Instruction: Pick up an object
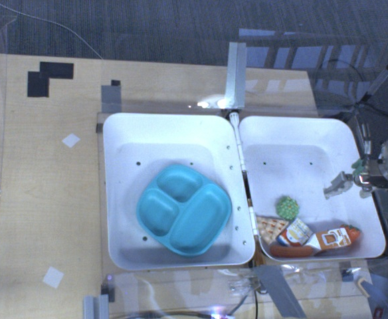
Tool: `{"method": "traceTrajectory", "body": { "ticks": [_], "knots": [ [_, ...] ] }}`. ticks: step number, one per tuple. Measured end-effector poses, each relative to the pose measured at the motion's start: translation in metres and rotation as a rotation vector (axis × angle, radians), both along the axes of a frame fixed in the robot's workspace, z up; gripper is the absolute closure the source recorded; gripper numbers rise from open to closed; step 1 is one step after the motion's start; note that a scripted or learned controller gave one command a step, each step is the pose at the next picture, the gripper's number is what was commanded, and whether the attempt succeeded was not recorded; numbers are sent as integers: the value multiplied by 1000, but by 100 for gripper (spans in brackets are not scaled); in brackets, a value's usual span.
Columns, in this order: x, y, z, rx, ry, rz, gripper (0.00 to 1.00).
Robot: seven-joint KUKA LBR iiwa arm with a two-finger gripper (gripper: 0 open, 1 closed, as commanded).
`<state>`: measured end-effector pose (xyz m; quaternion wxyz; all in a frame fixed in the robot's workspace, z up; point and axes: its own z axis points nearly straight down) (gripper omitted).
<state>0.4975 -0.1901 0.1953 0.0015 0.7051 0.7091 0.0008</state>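
The robot arm's gripper (345, 182) hangs over the right side of the right-hand white bin (293, 133) on the pale wooden worktop (41, 198), with nothing visibly held, though how far it is open cannot be told. Near the bin's front wall lie a green knobbly ball (288, 207), a waffle-patterned piece (268, 227), a small carton (296, 231) and an orange packet (335, 238). A blue divided plate (184, 209) sits in the left bin (124, 178).
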Motion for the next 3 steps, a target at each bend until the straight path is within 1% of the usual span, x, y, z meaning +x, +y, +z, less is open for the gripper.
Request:
{"method": "traceTrajectory", "body": {
  "ticks": [1, 2, 3],
  "knots": [
    [29, 44, -45, 2, 2, -248, 0],
    [26, 87, -106, 0, -9, -200, 0],
    [-5, 86, -105, 0, -15, -139, 0]
  ]
}}
